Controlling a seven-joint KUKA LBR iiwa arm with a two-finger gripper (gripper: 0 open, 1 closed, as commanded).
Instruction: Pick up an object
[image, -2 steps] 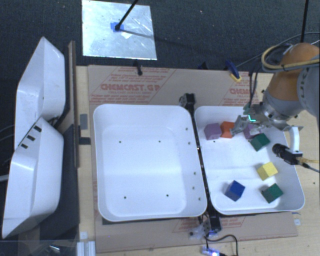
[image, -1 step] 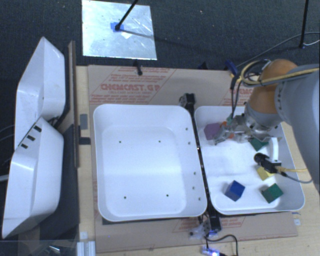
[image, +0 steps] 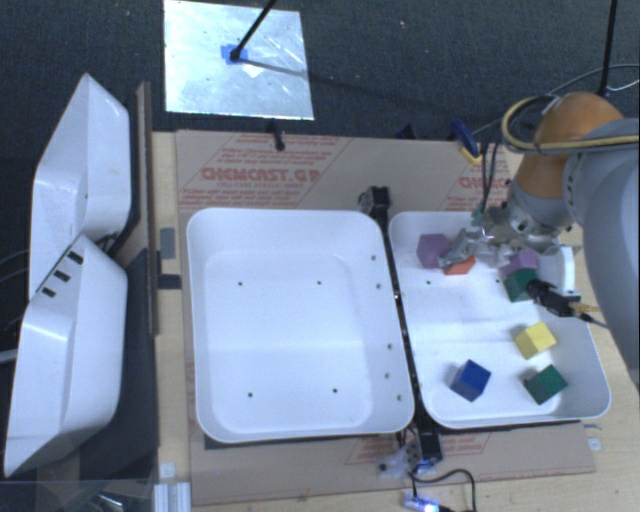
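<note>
The left bin (image: 290, 320) is lying bare, a smooth white tray with rounded corners. The right bin (image: 500, 400) is holding small blocks: a blue cube (image: 470, 379), a yellow cube (image: 535, 339), a dark green cube (image: 544, 383), another green block (image: 518, 286) and a purple block (image: 433, 249). The gripper (image: 468, 252) is hovering low at the bin's far end, over an orange block (image: 459, 266) beside the purple one; whether it is pinching anything is too blurred to tell. The arm (image: 590, 180) is hiding the bin's far right corner.
</note>
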